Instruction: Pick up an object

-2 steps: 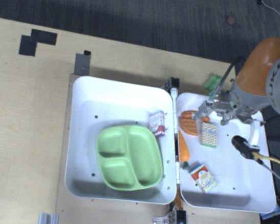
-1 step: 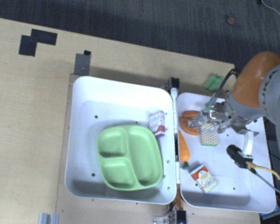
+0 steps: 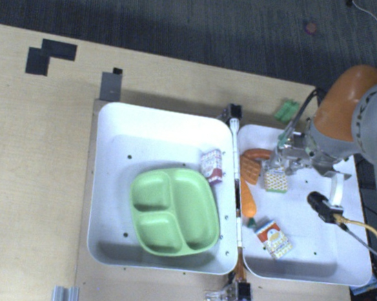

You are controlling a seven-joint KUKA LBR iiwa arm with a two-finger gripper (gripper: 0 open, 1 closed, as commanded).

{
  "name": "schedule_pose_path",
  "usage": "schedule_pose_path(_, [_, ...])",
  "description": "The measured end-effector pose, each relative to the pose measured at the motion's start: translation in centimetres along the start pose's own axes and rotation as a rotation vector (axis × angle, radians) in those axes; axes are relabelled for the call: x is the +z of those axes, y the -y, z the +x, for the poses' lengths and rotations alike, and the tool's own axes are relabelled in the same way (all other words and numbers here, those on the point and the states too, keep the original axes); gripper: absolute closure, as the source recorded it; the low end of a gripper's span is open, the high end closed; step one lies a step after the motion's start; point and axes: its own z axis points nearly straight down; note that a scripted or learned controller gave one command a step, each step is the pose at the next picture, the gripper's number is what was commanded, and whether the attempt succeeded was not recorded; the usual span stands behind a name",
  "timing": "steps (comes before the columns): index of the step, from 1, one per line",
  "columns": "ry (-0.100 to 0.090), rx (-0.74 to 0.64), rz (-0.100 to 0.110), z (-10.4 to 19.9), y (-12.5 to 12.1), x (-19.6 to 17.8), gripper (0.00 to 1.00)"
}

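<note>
My gripper (image 3: 286, 161) hangs over the upper left part of the right bin (image 3: 311, 264). A pale checkered square piece (image 3: 276, 182) sits right at its tip, touching or just under it; I cannot tell whether it is gripped. A brown hot-dog bun (image 3: 251, 163) lies just left of that piece. Below the bun an orange carrot (image 3: 248, 202) lies along the bin's left wall. A small red and white carton (image 3: 275, 239) rests toward the front of the bin.
The left bin (image 3: 112, 170) holds a green divided plate (image 3: 174, 211) and a small red and white packet (image 3: 211, 165) near its right wall. A green object (image 3: 286, 111) lies on the bench behind the right bin.
</note>
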Motion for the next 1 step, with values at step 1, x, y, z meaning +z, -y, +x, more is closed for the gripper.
schedule_pose_path(1, [-0.002,0.000,0.013,5.82,3.58,-9.24,1.00])
